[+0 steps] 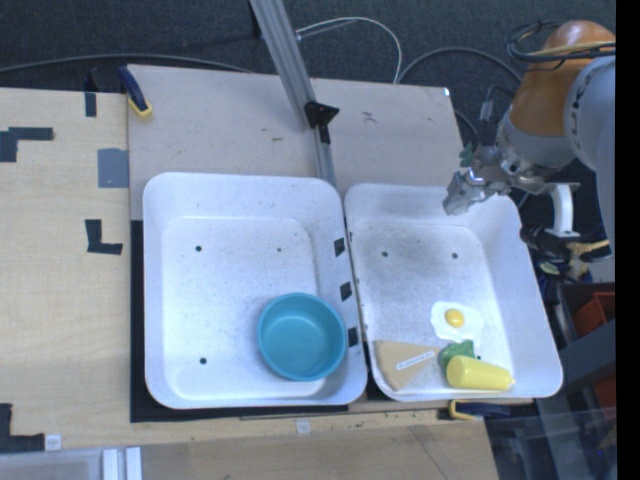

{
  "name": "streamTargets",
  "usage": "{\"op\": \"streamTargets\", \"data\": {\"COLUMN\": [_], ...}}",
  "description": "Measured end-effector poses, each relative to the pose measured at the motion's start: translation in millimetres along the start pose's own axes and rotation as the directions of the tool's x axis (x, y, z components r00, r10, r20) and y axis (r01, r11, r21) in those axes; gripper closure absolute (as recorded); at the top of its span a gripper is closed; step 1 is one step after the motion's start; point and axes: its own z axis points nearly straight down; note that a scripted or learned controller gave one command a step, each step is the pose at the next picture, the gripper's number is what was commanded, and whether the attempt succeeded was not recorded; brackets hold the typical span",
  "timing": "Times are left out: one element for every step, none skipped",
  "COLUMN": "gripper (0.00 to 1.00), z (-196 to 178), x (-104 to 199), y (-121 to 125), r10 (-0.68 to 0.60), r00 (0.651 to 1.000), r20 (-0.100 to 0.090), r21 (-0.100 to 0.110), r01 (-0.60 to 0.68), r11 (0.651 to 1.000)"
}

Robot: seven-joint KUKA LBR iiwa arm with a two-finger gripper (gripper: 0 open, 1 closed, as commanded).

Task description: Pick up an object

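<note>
While matte, round blue bowl (300, 336) w/ flat egg (455, 319)

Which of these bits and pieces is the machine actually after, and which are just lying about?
Could be picked up:
- blue bowl, left bin
- fried egg toy, right bin
- cheese wedge, right bin
- yellow corn toy, right bin
The pincer hovers at the right bin's far edge.

Just lying about:
- metal pole
- yellow-and-blue clamp
- cables

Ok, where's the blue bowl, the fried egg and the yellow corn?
blue bowl (300, 336), camera view, its inside bottom.
fried egg (455, 319), camera view, its yolk.
yellow corn (480, 374), camera view, middle of the cob.
</note>
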Motion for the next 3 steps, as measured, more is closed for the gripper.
{"op": "streamTargets", "data": {"gripper": [1.00,1.00,1.00], "z": [-48,-88,-75], "x": [-4,-3,49], "y": [9,11,18], "r10": [-0.001,0.000,-0.005], "r00": [1.000,1.000,1.000], "r20": [0.000,0.000,-0.002], "r21": [0.000,0.001,0.006], "r01": [0.001,0.000,0.005], "r11": [1.000,1.000,1.000]}}
